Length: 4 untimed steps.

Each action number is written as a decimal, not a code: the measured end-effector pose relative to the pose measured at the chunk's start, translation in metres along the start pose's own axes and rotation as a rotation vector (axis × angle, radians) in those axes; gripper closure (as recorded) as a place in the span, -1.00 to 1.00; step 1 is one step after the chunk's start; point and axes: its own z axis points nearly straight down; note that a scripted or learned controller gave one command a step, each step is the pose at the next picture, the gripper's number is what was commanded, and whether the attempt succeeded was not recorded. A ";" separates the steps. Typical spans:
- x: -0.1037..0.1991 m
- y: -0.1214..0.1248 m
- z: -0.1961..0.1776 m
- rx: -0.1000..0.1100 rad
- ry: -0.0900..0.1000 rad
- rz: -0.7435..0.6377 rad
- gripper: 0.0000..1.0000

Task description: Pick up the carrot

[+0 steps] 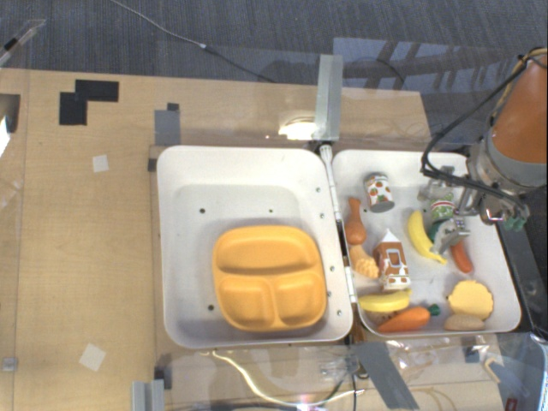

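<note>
1. The carrot [405, 318] lies on its side on the floor of the right bin [510, 308], near the bin's 6 o'clock wall. Its fat orange end points to 9 o'clock and its small green top to 3 o'clock.
2. A short banana [384, 301] lies just beside it at 12 o'clock, close enough that the two may touch. A yellow slice [471, 299] and a pale piece [464, 322] sit at the carrot's 3 o'clock.
3. The pincer [452, 226] is over the same bin, toward 1 o'clock from the carrot and well apart from it, beside a long banana [419, 236] and a small red sausage [462, 256]. I cannot tell how it is set; nothing is seen held in it.
4. Handling, as a judgement: it looks like a toy of moulded plastic, so light, stiff and not fragile, but smooth and tapered, likely to slip or roll.
5. Best hold: across the thick middle, closing along the 12-to-6 line. Room is tight on both sides, with the banana on one and the bin wall on the other.
</note>
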 end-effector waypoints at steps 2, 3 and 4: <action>0.013 -0.040 0.132 0.002 -0.005 0.103 -1.00; 0.061 -0.045 0.132 0.002 -0.008 0.100 -1.00; 0.057 -0.044 0.119 0.003 -0.016 0.093 1.00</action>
